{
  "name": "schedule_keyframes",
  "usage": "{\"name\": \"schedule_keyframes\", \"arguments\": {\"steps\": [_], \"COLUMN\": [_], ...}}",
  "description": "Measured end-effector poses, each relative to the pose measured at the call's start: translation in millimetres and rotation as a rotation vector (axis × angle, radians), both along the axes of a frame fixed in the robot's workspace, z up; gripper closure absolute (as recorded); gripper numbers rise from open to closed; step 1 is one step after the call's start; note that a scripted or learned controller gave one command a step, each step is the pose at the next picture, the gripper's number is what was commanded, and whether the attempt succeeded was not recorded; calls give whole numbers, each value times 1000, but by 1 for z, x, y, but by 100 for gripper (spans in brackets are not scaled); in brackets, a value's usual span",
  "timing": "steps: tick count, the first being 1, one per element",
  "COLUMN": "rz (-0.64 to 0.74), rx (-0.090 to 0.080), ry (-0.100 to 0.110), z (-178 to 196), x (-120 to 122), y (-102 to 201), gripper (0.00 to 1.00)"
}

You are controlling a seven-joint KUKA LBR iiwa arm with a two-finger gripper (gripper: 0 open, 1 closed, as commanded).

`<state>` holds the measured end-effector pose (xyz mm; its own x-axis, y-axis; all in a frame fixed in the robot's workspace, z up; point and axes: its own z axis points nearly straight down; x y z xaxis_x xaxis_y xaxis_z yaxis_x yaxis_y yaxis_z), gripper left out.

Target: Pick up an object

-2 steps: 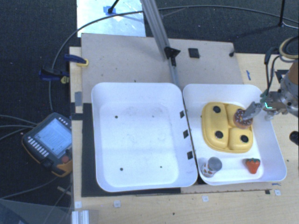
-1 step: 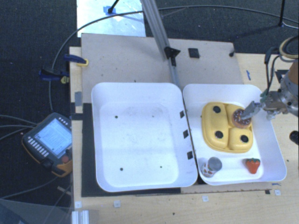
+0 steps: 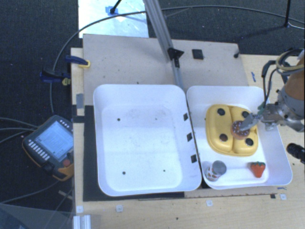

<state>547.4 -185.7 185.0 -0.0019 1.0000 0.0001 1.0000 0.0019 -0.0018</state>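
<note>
In the right bin (image 3: 281,168) lies a yellow moulded block (image 3: 224,130) with dark dots on top. A small brown and pink ring-shaped piece (image 3: 238,130) rests on the block's right half. My gripper (image 3: 247,123) reaches in from the right and its tip sits right at that ring piece, touching or just above it. A small grey-topped cup (image 3: 216,170) stands at the bin's front left. A red strawberry toy (image 3: 258,169) lies at the front right.
The left bin (image 3: 102,128) adjoins the right one along a shared middle rim. A teach pendant (image 3: 50,144) lies off the bench to the left. A slanted metal pole (image 3: 162,25) and cables cross the back. A blue clamp (image 3: 76,61) grips the bench's left edge.
</note>
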Motion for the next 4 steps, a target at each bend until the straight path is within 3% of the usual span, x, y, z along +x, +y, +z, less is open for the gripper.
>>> {"name": "schedule_keyframes", "arguments": {"steps": [1, 2, 3, 4], "rz": [-1, 3, 3, 4], "rx": [1, -4, -2, -2], "ry": [1, -14, -14, -9], "z": [-54, -56, -47, 8], "x": [-10, -6, -6, 5], "y": [1, 0, 0, 6], "gripper": [0, 0, 100, 100]}}
